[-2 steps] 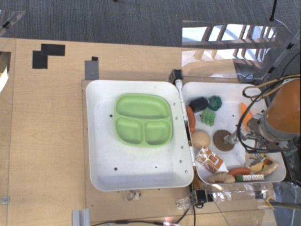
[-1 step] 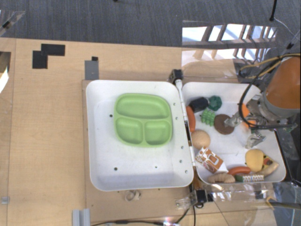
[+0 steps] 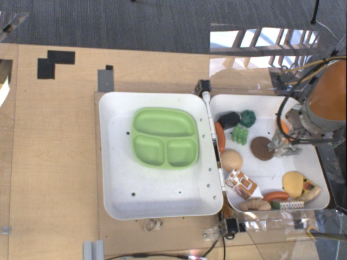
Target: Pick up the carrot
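At 6 o'clock in the right bin (image 3: 324, 184), closest to you, lie a tan knobbly piece (image 3: 255, 204), a red sausage-shaped item (image 3: 275, 196) and a small white striped piece (image 3: 290, 205) along the near wall. Just behind them, you have a yellow toy (image 3: 293, 183) at about 5 o'clock and a small orange-and-white carton (image 3: 242, 184) at about 7 o'clock.

The carrot (image 3: 219, 136) lies at 9 o'clock in that bin, lengthwise against the left wall, with nothing gripping it. A beige ball (image 3: 231, 159) sits just beside its near end, and a black object (image 3: 227, 119) sits near its far end. Two green pieces (image 3: 248, 117) (image 3: 239, 135) lie at roughly 11 o'clock.

Your hand (image 3: 284, 146) hangs at 3 o'clock in the right bin, well apart from the carrot, just beside a brown disc (image 3: 262, 148) at the bin's centre. From this view you cannot tell whether the hand is spread or pressed together, and nothing is visibly held in it.

The left bin (image 3: 116, 199) carries a green divided plate (image 3: 165, 137), a little toward 12 o'clock of its middle. Both bins rest on the wooden surface (image 3: 49, 161).
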`<state>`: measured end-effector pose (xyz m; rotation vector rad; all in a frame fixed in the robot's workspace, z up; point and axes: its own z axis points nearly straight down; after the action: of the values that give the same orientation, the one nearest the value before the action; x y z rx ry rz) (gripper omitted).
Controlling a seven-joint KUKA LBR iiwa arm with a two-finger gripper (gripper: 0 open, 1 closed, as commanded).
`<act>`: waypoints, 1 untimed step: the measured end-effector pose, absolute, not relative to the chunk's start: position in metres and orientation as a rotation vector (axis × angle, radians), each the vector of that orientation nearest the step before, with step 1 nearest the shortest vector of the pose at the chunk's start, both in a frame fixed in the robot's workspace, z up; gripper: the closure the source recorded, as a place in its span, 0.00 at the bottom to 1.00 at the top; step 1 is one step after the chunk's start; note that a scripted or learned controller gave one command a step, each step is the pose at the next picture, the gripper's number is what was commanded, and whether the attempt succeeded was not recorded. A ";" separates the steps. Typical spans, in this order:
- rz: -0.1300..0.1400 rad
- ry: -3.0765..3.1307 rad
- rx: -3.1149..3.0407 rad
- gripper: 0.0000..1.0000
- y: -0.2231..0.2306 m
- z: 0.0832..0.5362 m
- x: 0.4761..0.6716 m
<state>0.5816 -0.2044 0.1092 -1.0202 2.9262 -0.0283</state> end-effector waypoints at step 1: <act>-0.025 2.928 -1.021 0.00 -0.204 0.108 0.581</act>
<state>0.5811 -0.2040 0.1081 -1.0208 2.9277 -0.0251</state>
